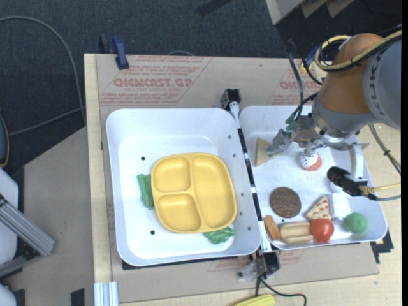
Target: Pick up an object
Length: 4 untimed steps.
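Observation:
My gripper (295,146) hangs over the back of the right bin (376,218), its two grey fingers spread open with nothing between them. A tan wedge (261,150) lies just left of the left finger. A small red and white piece (311,163) sits right below the right finger. Nearer the front of that bin lie a brown round patty (285,201), a pizza slice (319,207), a red tomato (322,229), a green ball (356,222), a hot dog (294,233) and an orange sausage (272,227).
The left bin (124,145) holds a yellow divided plate (192,191) with green leaf pieces at its left (146,190) and front (220,236). A black part (344,180) with a cable sticks out at the right bin's right side. The bins' inner walls meet at the middle.

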Available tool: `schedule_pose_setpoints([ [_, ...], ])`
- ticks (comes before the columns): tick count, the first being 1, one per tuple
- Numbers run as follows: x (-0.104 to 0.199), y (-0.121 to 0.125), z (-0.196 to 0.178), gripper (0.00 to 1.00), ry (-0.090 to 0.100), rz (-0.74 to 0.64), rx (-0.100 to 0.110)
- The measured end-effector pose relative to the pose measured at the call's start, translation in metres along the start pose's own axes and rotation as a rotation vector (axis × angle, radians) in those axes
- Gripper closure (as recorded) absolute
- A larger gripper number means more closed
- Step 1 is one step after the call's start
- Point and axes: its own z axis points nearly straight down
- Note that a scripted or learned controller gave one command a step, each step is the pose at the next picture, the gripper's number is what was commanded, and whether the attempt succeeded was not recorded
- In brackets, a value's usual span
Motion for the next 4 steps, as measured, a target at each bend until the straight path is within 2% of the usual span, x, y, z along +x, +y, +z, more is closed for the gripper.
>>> schedule_pose_setpoints([
  [1,-0.005,-0.067,0.064,0.0,0.0,0.001,0.0],
  [3,0.0,-0.093,0.064,0.0,0.001,0.001,0.001],
  [4,0.001,-0.092,0.054,1.0,0.001,0.001,-0.002],
])
